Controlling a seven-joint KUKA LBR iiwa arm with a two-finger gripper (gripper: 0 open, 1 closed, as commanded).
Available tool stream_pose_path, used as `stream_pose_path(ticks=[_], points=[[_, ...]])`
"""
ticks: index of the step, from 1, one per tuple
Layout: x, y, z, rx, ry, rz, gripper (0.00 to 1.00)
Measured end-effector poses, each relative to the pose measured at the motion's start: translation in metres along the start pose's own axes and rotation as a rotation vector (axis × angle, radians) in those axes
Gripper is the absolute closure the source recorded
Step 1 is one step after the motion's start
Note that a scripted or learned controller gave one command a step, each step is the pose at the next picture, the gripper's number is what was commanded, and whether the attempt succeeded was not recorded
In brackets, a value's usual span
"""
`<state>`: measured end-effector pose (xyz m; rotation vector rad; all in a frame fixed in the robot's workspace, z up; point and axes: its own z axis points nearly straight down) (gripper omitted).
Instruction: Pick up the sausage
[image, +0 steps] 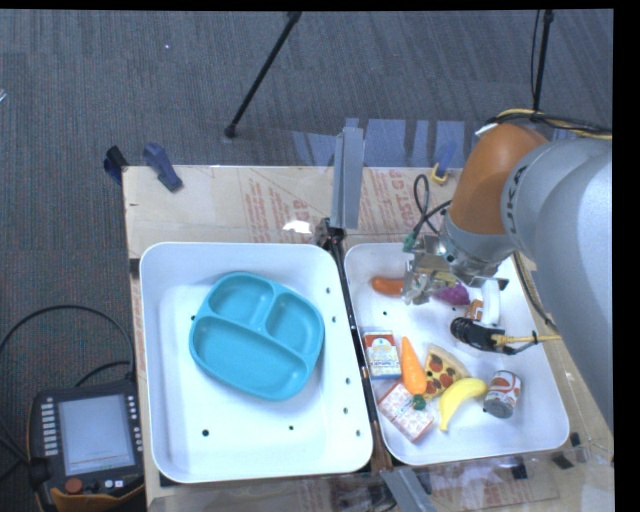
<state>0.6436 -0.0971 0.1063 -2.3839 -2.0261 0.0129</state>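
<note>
From the one camera above, we see the sausage (388, 285) lying near the back left of the right bin (545, 415), its long axis running roughly left to right across the view, its left end free and its right end running under the claw (420, 288). The claw hangs right over that end, touching or nearly so; we cannot tell whether it is released or clenched, nor whether it grips anything. We count two white bins: the left bin (170, 440) carries one blue divided plate (257, 333), and the right one holds one carrot (412, 366), one banana (460, 398), one pizza slice (442, 367), one small can (502, 392), two small cartons (381, 354) and one purple piece (455, 294) just beside the claw. The bins sit side by side on a tabletop (230, 205) of brown board printed with red lines, with a blue clamp (160, 166) at its back left corner. Around it lies dark grey carpet (80, 90); one handheld control screen (88, 437) rests at the lower left.
</note>
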Motion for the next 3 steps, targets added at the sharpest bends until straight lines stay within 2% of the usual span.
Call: stream_pose_path(ticks=[1,2,3], points=[[0.0,0.0,0.0,0.0,0.0,0.0,0.0],[-0.0004,0.0001,-0.0072,0.002,0.001,0.0,1.0],[-0.0004,0.0001,-0.0072,0.002,0.001,-0.001,0.0]])
